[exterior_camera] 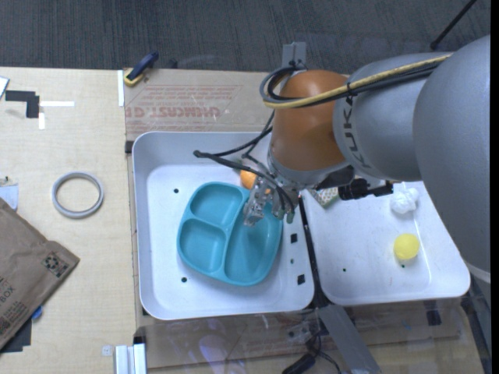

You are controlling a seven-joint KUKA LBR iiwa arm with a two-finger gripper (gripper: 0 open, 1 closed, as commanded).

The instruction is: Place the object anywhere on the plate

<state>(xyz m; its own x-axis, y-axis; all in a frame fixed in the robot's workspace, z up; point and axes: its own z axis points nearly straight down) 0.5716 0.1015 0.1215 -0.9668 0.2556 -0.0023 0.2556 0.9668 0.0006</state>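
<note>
Hovering over the left bin [156, 287], the gripper [260, 207] hangs just above the right-hand compartment of the blue divided plate [207, 236], with the arm's orange band [308, 123] directly above it. Whether anything sits between the gripper's tips cannot be told; the metal parts blur together against the plate, so its state stays unknown. A small orange object [247, 179] lies in the left bin at the plate's upper edge, just beside the gripper and partly hidden under the wrist; whether it touches the plate rim is unclear. In the right bin [374, 283] rest a yellow ball [406, 247], a crumpled white piece [404, 202] and a small patterned item [327, 197]. Judging by this, the step in hand looks like work at the plate itself, either releasing or reaching for the orange object. The next move calls for confirming the object is over a compartment, not the rim, then lowering gently so it does not roll off the plate's raised dividers.
</note>
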